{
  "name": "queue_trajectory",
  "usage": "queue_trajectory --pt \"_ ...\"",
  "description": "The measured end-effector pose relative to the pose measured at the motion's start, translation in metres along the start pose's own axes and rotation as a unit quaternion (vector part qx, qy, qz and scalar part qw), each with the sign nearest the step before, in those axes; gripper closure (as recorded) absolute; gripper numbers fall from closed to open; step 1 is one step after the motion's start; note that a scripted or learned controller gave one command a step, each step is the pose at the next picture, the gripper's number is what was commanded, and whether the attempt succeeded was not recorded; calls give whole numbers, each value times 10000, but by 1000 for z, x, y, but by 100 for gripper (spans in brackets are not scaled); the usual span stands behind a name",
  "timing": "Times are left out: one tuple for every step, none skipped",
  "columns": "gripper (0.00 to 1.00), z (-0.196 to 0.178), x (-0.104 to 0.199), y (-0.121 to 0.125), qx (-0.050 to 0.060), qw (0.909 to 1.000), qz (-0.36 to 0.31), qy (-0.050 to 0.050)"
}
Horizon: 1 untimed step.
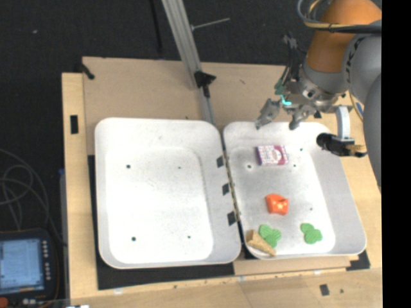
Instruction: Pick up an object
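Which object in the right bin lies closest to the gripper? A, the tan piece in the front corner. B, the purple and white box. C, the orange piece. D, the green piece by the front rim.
B: the purple and white box sits in the right bin just below the gripper, while the orange piece, both green pieces and the tan piece lie farther toward the front.

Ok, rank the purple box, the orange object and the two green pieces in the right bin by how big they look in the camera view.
Largest to smallest:
1. Purple box
2. Orange object
3. The two green pieces, one by the bin's front edge and one further right: they look about alike, so I won't rank them against each other.
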State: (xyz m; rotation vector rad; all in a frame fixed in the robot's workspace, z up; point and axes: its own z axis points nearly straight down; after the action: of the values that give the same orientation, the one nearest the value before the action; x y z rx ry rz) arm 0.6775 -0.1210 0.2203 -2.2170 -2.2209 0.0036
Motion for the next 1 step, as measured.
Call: queue_trajectory --pt "0 -4 -1 1 -24 10000 -10 -16"
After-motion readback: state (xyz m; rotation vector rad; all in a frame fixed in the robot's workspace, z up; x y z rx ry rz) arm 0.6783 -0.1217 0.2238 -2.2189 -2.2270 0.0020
